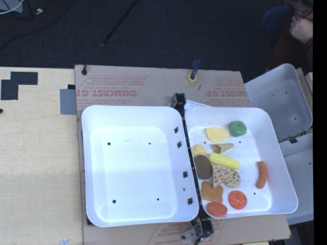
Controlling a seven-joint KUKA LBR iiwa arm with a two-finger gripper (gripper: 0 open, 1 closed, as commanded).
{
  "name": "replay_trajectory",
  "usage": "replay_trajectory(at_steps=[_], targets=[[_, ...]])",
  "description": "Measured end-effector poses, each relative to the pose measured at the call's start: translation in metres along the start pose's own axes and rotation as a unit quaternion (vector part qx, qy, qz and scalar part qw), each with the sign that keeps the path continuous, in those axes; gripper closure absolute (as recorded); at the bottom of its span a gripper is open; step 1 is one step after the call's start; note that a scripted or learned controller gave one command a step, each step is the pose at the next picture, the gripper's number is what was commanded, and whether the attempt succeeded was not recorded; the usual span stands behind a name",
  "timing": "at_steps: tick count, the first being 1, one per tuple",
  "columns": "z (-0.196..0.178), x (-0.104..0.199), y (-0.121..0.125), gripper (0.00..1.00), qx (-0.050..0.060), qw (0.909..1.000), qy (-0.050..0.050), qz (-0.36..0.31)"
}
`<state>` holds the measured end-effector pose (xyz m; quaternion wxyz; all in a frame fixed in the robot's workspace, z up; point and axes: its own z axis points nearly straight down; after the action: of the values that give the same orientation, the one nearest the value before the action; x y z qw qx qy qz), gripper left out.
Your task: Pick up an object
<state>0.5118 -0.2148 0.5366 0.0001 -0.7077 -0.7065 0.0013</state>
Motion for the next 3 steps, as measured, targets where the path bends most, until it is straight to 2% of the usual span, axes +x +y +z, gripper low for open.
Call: replay_trajectory(at_steps=[1,2,3], targets=[[-0.001,0.087,-0.002,1.00,0.000,1.0000,0.002,-0.005],[-0.001,0.026,0.028,1.00,-0.001,1.0000,0.000,0.000],[0.000,0.002,0.076,1.00,-0.001,1.0000,0.000,-0.001]])
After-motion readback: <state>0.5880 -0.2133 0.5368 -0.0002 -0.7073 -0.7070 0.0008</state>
